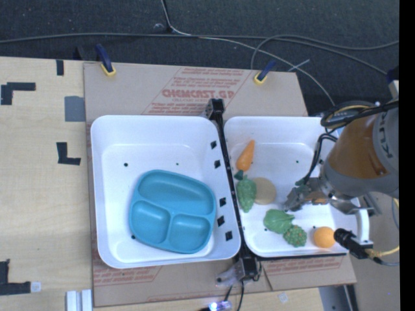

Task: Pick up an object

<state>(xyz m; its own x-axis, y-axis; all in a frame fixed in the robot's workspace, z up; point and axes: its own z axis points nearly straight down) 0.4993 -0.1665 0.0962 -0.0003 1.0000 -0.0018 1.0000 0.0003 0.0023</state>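
Nearest the camera, along the front wall of the right bin, sit an orange ball and a knobbly green broccoli piece, with a leafy green piece just behind. These look like toy foods, so I judge them light, fairly stiff and a bit slick. The leafy piece offers the best bite across its narrow middle, while the ball would likely roll out of a pinch.

The gripper hovers just above and right of that leafy piece, close but seemingly apart from it. Whether it is parted or closed I cannot tell, and nothing shows clamped in it.

Further back lie a green vegetable touching a beige disc, then a carrot. In the left bin rests a blue divided tray.
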